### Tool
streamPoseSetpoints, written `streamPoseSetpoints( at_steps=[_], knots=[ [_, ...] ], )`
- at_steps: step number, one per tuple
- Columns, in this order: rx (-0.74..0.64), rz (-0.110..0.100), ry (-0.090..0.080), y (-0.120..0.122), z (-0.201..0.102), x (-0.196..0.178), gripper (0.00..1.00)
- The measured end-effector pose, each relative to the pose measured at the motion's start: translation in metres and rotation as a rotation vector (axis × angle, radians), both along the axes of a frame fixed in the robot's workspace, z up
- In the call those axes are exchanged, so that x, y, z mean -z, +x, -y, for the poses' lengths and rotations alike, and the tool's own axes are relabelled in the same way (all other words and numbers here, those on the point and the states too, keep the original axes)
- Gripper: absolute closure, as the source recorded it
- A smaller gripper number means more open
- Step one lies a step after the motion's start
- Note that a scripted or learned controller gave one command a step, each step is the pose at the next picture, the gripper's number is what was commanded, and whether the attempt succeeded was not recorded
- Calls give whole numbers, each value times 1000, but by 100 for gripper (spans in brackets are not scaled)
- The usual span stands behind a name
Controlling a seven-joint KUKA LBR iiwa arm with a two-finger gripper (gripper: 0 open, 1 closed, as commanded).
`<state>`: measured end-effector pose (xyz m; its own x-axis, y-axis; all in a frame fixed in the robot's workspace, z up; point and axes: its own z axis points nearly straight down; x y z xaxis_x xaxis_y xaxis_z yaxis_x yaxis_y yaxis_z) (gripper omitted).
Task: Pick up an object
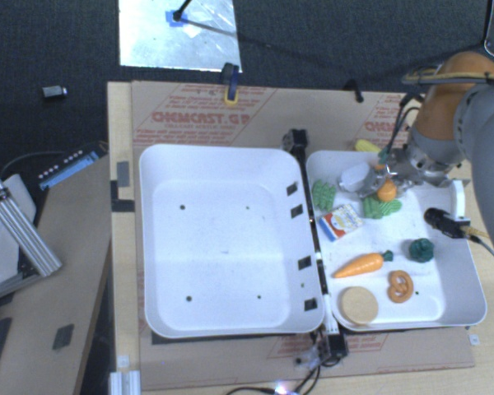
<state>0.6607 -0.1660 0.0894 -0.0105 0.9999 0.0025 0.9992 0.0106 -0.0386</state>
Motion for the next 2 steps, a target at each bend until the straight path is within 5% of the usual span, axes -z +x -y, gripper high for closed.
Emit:
streamPoseSetpoints(
  at_steps=[1,2],
  knots=[
    [-1,46,1,-59,-97,-101,100],
    [2,38,0,-75,-143,-94,100]
  ],
)
